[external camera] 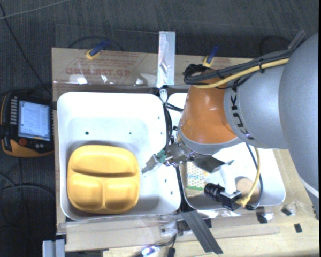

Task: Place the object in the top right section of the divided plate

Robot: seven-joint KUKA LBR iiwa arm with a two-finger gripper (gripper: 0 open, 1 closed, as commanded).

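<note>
The yellow divided plate (pixel 102 178) lies in the front left corner of the left bin (pixel 112 111), with one wide section at the back and two smaller ones at the front. All its sections look bare. My gripper (pixel 159 159) hangs low over the wall between the two bins, just right of the plate, its tip slanting toward the plate's right edge. Under the wrist in the right bin (pixel 273 189) lie a speckled green-and-white object (pixel 194 179) and a tan round object (pixel 245 185). I make out nothing held in the gripper.
The orange wrist band (pixel 206 116) and grey arm cover most of the right bin. A black fitting with a yellow cable (pixel 220 193) hangs over that bin's front. A handheld control pendant (pixel 29 123) lies left of the bench.
</note>
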